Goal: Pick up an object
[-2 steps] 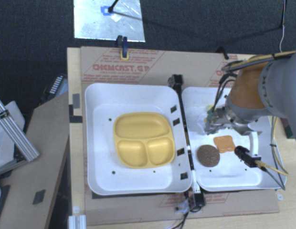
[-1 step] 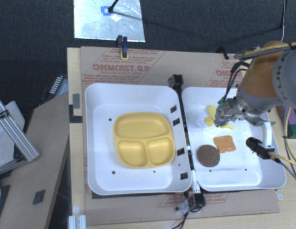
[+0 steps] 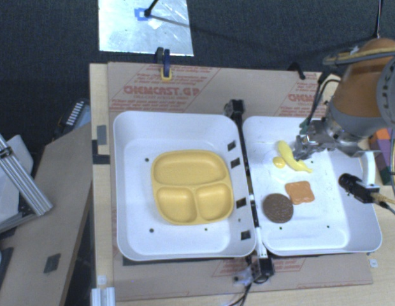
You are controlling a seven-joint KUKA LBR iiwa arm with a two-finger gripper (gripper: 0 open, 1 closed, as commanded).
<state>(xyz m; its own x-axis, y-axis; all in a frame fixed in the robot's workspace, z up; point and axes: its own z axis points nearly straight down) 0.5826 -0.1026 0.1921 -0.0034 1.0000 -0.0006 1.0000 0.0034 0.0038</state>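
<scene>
End effector (image 3: pixel 304 146) sits low over the yellow banana (image 3: pixel 292 156), finger spacing impossible to tell.

Dark carpet (image 3: pixel 44 37) surrounds the bench, with a shiny metal sheet (image 3: pixel 145 18) lying beyond its far edge.

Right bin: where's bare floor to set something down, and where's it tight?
Right bin: bare floor along the front edge, below the brown disc and orange piece, and in the back-left corner near the divider. Crowded mid-bin, where the gripper hangs by the banana. In the left bin, the floor around the yellow tray is bare.
</scene>
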